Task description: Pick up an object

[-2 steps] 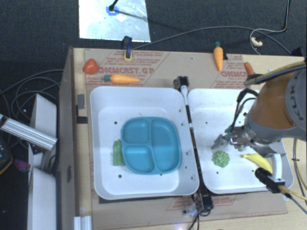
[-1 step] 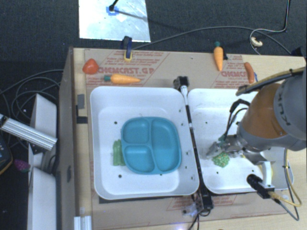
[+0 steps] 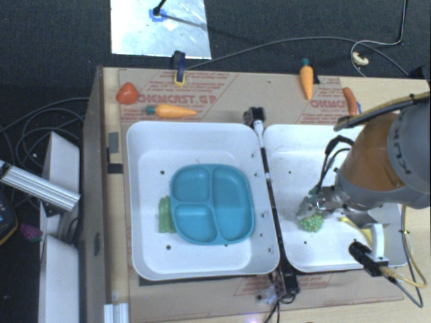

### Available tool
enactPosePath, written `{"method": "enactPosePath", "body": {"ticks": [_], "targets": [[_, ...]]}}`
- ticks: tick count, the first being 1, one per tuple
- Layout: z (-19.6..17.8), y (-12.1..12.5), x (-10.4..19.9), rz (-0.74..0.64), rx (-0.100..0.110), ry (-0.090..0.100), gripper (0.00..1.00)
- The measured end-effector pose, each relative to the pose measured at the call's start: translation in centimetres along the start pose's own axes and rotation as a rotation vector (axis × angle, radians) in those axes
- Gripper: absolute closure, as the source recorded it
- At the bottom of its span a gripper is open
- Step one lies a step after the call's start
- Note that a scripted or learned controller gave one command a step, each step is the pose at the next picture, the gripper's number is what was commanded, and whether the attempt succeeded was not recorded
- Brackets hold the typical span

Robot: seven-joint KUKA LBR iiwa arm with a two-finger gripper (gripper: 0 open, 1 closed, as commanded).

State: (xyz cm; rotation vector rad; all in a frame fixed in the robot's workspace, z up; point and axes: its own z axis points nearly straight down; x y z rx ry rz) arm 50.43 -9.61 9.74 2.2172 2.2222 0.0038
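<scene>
Reaching low into the right bin, tool right at a green broccoli-like toy, seemingly to grasp it. Opening impossible to tell. Blue divided plate lying apart in the left bin.

Two bins are sitting side by side on the bench. A divided plate is lying in the left bin, with a small block touching its left edge. In the right bin, the gripper is hanging just above a small leafy object. Three carrots are lying behind the bins.
</scene>
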Motion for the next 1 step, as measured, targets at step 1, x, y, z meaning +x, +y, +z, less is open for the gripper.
{"method": "enactPosePath", "body": {"ticks": [1], "targets": [[-8.72, 3.73, 6.94, -0.001, 0.001, 0.001, 1.00]]}}
